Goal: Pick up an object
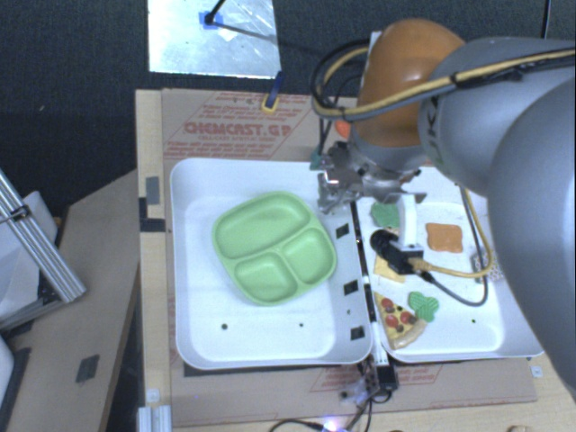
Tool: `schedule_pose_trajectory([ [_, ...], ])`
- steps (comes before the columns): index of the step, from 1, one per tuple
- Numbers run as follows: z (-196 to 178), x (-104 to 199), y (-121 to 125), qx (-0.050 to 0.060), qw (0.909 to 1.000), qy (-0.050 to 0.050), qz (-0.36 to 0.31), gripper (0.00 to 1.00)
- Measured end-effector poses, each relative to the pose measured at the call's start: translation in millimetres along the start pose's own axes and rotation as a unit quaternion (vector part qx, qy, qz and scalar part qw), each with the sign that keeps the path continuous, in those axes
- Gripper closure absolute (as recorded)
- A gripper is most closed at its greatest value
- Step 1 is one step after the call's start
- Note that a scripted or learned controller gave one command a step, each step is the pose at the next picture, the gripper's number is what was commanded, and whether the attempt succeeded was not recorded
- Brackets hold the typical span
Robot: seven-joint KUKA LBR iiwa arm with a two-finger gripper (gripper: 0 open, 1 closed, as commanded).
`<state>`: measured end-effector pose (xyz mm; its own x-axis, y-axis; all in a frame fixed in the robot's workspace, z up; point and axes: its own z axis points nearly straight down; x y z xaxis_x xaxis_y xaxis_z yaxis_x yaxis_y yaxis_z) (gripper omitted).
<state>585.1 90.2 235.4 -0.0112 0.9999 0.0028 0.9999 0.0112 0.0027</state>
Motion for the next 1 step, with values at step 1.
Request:
schedule_pose_trajectory([
  [1, 16.9, 17.2, 2.1, 0.002, 1.0, -0.001, 0.002, 1.0],
])
